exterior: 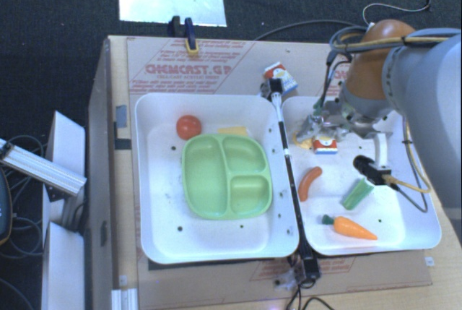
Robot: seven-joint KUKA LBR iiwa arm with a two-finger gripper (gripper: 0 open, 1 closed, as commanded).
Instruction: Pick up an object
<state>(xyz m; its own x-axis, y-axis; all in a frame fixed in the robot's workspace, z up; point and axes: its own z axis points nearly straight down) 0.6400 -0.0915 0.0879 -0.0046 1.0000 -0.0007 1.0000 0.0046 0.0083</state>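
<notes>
Camera view: bench sheet point(189, 69) reads "CHEMCAST GP"; carton point(326, 147) label prob. unreadable.

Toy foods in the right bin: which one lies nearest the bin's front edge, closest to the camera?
The orange carrot. It lies at the front of the right bin, below the green piece and the red sausage, which sit farther back.

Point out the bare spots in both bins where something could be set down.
Left bin: bare floor left of and in front of the green divided plate, plus a patch between it and the tomato. Right bin: a bare strip between the sausage and the green block. Its far end is crowded by the gripper over a small carton; the carrot takes the near edge.
</notes>
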